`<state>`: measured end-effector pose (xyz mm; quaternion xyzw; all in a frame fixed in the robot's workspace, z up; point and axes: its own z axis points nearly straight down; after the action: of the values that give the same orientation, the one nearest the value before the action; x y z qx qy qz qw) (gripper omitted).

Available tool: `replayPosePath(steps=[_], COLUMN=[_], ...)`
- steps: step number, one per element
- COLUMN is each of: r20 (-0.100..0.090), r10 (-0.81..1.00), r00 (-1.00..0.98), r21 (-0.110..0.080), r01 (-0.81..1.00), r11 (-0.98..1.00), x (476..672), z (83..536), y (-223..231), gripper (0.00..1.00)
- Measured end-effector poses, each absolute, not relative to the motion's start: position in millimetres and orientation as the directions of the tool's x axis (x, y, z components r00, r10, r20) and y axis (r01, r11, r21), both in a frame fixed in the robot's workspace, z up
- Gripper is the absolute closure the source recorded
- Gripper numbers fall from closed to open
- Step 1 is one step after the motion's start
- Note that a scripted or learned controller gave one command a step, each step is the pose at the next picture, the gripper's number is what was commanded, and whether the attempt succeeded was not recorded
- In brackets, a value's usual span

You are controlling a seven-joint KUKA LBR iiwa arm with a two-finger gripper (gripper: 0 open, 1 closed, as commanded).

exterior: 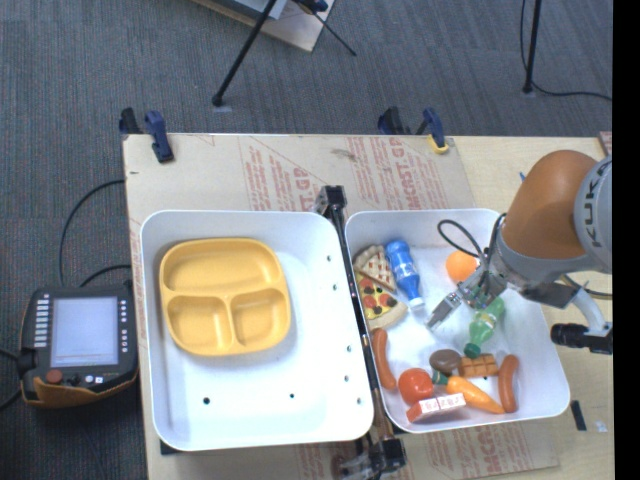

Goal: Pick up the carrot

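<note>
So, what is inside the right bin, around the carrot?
The right bin holds the carrot near its front edge, beside a tomato, a sausage, a blue bottle and a pizza slice. The arm covers part of the bin's far side.

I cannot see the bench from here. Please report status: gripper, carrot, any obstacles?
Gripper over right bin, holding nothing. Carrot near the bin's front, untouched. Sausage and green bottle crowd it.

lab | clamped bench | teach pendant | tripod legs | carpet
</note>
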<state>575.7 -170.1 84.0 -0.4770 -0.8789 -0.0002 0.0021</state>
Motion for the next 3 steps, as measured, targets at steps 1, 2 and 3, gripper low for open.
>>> replayPosePath(steps=[1, 2, 3], r20=[0.003, 0.007, 0.011], r10=[0.979, 0.979, 0.979], r00=[-0.205, -0.204, -0.203], r21=[-0.004, -0.007, -0.01], r01=[0.979, 0.979, 0.979], r11=[0.205, 0.204, 0.203], x=[620.7, 620.6, 620.6], z=[84, 90, 96], y=[-197, -197, -198], gripper=[0.0, 1.0, 1.0])
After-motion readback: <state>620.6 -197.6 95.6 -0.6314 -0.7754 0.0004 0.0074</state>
